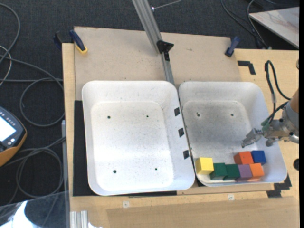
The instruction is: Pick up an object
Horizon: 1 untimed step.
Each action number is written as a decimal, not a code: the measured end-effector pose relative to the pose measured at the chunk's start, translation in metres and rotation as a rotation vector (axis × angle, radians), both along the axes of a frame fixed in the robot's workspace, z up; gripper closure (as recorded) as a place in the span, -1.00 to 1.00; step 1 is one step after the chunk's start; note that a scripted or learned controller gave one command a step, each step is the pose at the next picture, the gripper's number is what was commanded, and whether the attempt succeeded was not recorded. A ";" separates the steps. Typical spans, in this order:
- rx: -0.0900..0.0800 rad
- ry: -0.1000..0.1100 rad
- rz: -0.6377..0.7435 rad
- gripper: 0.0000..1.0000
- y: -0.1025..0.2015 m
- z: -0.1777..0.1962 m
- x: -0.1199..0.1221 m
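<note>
Several small blocks lie in a cluster along the front edge of the right bin (223, 85): a yellow block (205, 165), two green blocks (225, 170), a purple block (244, 172), an orange block (257, 170), a red block (245, 157) and a blue block (259, 156). My gripper (260, 140) reaches in from the right and hangs just above and behind the red and blue blocks. Its fingers are spread apart, open, with nothing between them.
The left bin (128, 85) sits beside the right one, their rims meeting at the middle. A slanted metal pole (151, 23) rises from the back of the bench. Blue clamps (78, 41) hold the board's back corners. Cables lie on the floor at left.
</note>
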<state>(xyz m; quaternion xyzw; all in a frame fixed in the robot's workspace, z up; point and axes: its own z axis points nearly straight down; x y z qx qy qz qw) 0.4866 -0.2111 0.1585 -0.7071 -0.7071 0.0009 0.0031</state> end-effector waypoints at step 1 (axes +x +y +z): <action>-0.002 -0.008 0.000 1.00 0.000 0.014 0.002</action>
